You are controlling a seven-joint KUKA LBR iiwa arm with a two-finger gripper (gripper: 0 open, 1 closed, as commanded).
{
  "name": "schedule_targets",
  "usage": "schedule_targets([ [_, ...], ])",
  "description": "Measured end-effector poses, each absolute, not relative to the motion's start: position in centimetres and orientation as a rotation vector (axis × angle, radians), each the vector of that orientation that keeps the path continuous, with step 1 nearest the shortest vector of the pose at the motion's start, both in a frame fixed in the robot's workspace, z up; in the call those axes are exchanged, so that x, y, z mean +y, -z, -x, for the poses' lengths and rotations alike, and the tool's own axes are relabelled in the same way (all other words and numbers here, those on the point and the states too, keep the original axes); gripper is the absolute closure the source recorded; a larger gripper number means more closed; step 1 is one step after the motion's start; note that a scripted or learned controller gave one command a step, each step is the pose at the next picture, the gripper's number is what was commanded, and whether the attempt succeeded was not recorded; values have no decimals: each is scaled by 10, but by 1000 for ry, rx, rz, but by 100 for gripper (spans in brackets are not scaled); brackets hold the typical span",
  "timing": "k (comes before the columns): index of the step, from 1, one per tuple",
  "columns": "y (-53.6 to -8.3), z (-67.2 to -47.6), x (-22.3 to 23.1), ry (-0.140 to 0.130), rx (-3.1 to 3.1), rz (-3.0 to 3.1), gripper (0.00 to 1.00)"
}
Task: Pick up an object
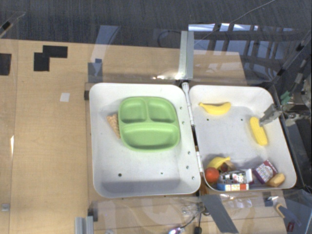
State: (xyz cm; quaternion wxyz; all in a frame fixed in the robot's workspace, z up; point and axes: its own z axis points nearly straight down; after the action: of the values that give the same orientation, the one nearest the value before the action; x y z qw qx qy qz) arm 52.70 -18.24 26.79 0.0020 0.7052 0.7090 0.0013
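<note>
Yellow corn cob (258, 131), lying lengthwise in right bin (234, 145), just beside claw (271, 114) on its inner side; likeliest pick target by nearness. Claw at bin's far right rim, partly lost against dark frame; degree of opening impossible to judge, nothing seen in its hold.

Other stock in same bin, placed relative to claw:
- Yellow banana (215, 108), well apart, toward the bin divider, near the back wall.
- Front-corner cluster, well below the claw: red apple (212, 174), second small banana (220, 161), flat carton (235, 176), purple packet (266, 170), tan roll (276, 180); all touching or nearly so.

Left bin (105, 169), far across from claw: green divided plate (148, 122), cracker-like slab (113, 125) tucked at its edge.

Risks, as judgement:
- Corn cob round and smooth; off-centre closing likely to roll it aside or squirt it out.
- Cob close to bin's right wall; descent may clip the rim.
- Cluster tightly packed; attempt there may catch two items or none.
- Banana curved; shallow contact may slip.
</note>
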Motion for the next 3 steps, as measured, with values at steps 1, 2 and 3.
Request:
schedule_targets([
  [1,-124,-577,-168,-4,2390,-2034,0],
  [2,-89,-647,-131,-10,2468,-1928,0],
  [3,-88,-670,-101,-4,2456,-1956,0],
])
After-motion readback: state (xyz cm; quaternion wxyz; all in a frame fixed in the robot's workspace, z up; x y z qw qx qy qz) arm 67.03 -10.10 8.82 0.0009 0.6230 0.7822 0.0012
